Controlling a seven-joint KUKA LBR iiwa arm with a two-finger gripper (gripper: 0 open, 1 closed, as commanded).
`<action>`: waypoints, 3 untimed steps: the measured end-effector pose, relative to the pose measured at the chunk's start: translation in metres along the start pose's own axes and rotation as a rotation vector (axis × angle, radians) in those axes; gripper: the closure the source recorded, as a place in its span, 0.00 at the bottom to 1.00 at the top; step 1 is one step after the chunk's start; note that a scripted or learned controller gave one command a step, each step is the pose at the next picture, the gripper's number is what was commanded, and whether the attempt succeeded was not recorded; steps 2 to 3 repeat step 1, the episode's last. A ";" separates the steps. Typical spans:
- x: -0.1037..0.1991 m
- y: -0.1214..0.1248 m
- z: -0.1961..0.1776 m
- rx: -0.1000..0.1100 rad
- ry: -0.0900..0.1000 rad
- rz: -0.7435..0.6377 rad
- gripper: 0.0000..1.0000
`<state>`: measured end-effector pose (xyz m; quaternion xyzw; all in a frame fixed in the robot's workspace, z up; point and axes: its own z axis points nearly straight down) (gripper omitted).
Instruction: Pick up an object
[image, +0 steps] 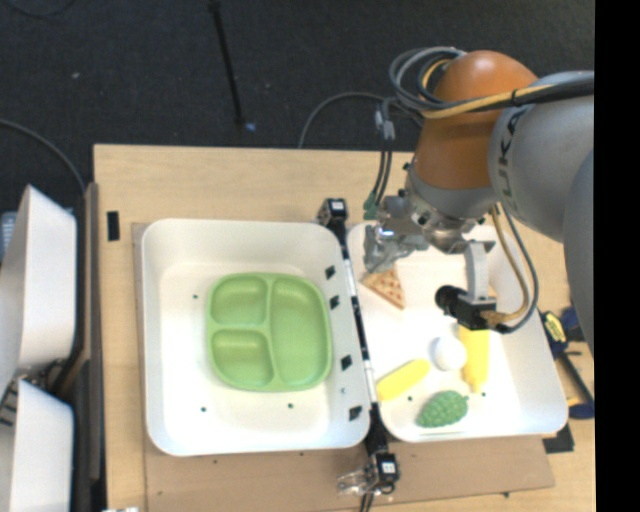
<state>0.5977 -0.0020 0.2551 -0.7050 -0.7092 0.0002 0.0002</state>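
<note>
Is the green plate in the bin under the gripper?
No: the green plate lies in the left bin, while the gripper is over the right bin.

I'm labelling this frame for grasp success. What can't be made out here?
In the camera view:
Far corner of the right bin: hidden under the arm.
Upper tip of the orange wedge: covered by the gripper; contact unclear.
The green bumpy item: too small and blurred to identify.
The white containers at left: cut off by the frame edge.

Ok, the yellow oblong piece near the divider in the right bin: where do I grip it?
I'd come straight down on the yellow oblong piece and pinch across its narrow middle. It lies flat and slanted, and the white ball crowds its upper end.
</note>
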 end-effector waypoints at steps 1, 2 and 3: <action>0.042 -0.007 0.002 -0.001 0.001 -0.001 1.00; 0.042 -0.007 0.002 -0.001 0.001 -0.001 1.00; 0.042 -0.007 0.002 -0.001 0.001 -0.001 1.00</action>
